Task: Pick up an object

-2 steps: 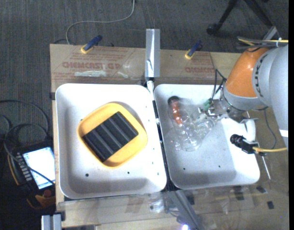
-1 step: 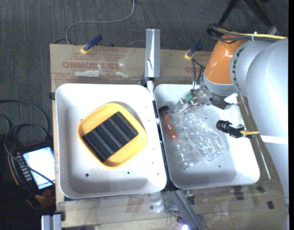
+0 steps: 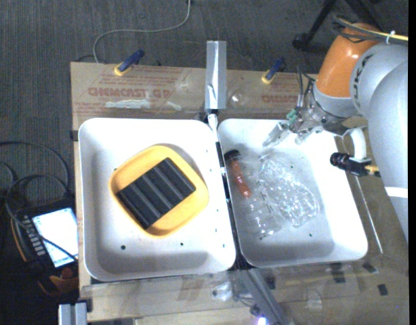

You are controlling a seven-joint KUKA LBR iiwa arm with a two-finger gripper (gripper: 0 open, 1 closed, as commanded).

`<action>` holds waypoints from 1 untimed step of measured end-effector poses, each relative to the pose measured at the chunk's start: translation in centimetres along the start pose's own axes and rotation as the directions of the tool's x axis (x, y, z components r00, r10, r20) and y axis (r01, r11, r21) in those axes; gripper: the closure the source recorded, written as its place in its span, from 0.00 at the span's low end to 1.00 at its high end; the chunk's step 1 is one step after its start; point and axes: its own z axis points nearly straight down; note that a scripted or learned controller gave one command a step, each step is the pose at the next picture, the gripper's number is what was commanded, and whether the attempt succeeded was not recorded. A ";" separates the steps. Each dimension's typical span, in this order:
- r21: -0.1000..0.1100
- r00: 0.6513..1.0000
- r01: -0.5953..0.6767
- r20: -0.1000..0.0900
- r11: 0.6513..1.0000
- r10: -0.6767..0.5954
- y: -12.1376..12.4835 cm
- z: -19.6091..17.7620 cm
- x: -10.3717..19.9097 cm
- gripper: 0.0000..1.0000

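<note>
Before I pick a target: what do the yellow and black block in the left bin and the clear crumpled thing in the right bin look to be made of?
The yellow and black block: likely moulded plastic or foam, matte yellow shell, black ribbed top with dull sheen. The clear crumpled thing: seemingly thin transparent plastic film or packaging; the white bin shows through it and glints catch its creases.

Taking the right bin [image 3: 343, 246] as the landmark: the gripper [image 3: 288, 131] hangs over its far rim, near the upper middle, with the orange-banded arm [image 3: 350, 66] rising behind it toward the right. Inside that bin, a crumpled clear plastic piece [image 3: 286, 191] lies near the centre, and a slim tube with a dark cap [image 3: 236, 171] lies along its left wall. Just left of it, touching side to side, sits the left bin [image 3: 99, 249], holding a yellow tray with a black ribbed insert [image 3: 159, 189].
</note>
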 end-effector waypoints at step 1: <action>-0.009 1.000 0.026 0.002 1.000 -0.026 -4.8 3.6 0.1 0.00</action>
